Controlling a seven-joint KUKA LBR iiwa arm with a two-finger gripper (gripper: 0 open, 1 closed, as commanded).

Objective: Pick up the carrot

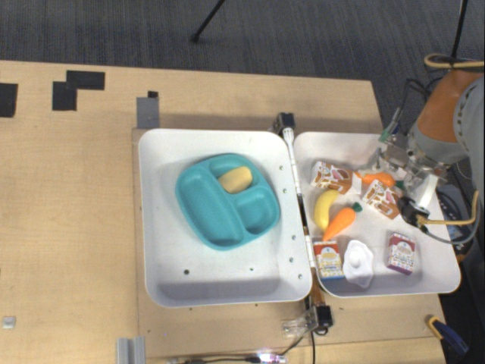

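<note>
Here, arm [455, 120] reaches from right; hand [399, 161] low over right bin [447, 279], apart from carrot [340, 221]; grip state unclear.

Clutter I'm seeing around the two bins

In the left bin [163, 226] a teal divided plate [208, 218] is sitting with a yellowish potato-like lump [236, 179] in its upper compartment. In the right bin [447, 275] I'm watching a banana [325, 207], four small printed packets [332, 176] [381, 198] [328, 260] [400, 252], a white cup-like piece [358, 262] and a small orange item [377, 179], all lying close together.
</note>
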